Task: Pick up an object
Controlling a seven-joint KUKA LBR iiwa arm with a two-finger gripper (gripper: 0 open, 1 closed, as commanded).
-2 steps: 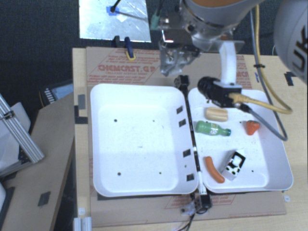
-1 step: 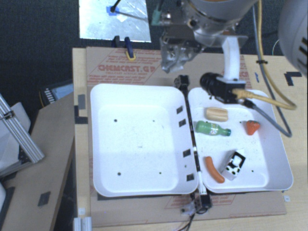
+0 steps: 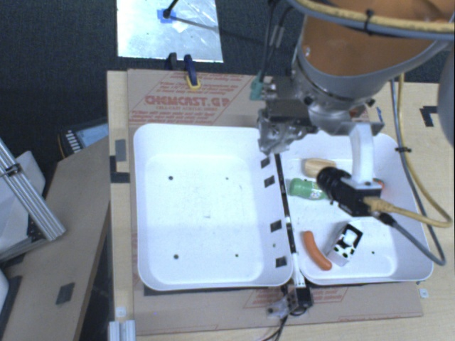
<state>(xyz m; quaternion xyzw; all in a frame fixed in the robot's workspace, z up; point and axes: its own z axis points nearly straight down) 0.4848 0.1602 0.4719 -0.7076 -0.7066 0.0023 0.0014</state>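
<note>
Above the far end of the ridge between the two bins hangs the pincer (image 3: 274, 139); whether it is spread or pressed together I cannot tell. Objects lie loose in the right bin (image 3: 405, 254), probably for picking. Nearest, an orange sausage (image 3: 316, 250) lies flat, long axis running far-left to near-right.

I see two bins side by side on the desk (image 3: 121, 212). The right bin (image 3: 405, 254) holds a carrot (image 3: 316, 251) beside a small box (image 3: 345, 244). The left bin (image 3: 206, 204) sits left of them.
</note>
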